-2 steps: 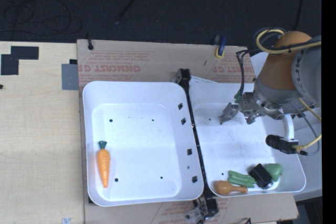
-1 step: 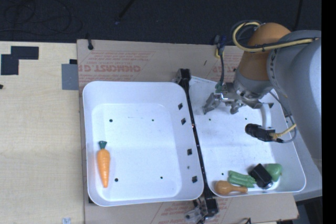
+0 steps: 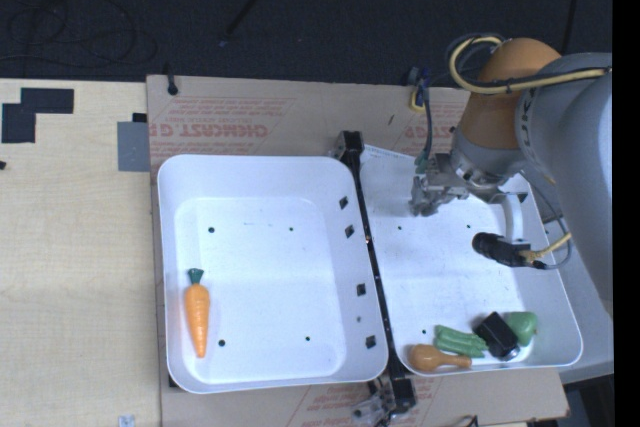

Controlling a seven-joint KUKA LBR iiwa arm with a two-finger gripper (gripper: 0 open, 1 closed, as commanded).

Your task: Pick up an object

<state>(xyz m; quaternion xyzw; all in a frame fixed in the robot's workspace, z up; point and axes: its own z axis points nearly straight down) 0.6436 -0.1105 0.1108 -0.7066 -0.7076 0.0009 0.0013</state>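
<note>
Orange carrot (image 3: pixel 197 313) alone; four items opposite.

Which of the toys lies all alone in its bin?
The carrot. It lies by itself at the left side of the left bin, while the other toys cluster together in the near corner of the right bin.
</note>
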